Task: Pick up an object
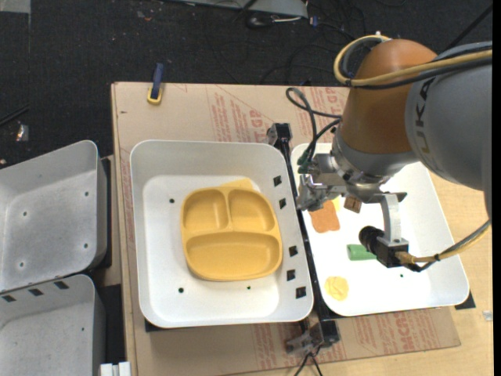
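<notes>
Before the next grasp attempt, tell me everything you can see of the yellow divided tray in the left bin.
The yellow divided tray looks like smooth moulded plastic, rounded at the corners, with two small compartments toward the far side and one wide compartment nearer the camera. It lies flat and right side up on the floor of the left bin, roughly central and turned slightly askew. Nothing rests in it, and the gripper is not touching it.

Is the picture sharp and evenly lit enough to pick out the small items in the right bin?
Camera view: even, soft lighting with no harsh glare on the right bin; the orange piece, green piece and yellow piece read clearly, slightly soft-edged; the arm shades and covers the bin's upper part.
</notes>
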Robot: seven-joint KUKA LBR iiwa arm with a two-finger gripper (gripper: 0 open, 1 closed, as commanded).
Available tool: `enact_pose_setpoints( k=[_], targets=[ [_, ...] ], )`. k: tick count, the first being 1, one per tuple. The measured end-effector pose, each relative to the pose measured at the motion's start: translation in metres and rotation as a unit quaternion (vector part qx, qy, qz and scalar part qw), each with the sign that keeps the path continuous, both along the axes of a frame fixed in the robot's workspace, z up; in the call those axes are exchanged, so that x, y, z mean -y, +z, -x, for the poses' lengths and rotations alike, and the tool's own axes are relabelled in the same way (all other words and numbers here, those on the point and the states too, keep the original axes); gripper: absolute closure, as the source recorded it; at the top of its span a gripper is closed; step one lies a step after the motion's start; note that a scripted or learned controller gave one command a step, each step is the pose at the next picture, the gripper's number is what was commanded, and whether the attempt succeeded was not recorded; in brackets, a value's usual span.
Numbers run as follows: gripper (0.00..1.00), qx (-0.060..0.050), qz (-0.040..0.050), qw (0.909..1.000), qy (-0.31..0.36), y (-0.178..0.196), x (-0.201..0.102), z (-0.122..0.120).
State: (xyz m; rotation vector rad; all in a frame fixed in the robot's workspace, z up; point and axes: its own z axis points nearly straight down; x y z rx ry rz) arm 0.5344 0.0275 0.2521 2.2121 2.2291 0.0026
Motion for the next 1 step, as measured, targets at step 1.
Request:
enact_pose_setpoints(
  k=[1],
  targets=[
    [1.0, 0.0, 0.0002, 1.0, -0.001, 0.0014, -0.0453, -0.0072]
  ],
)
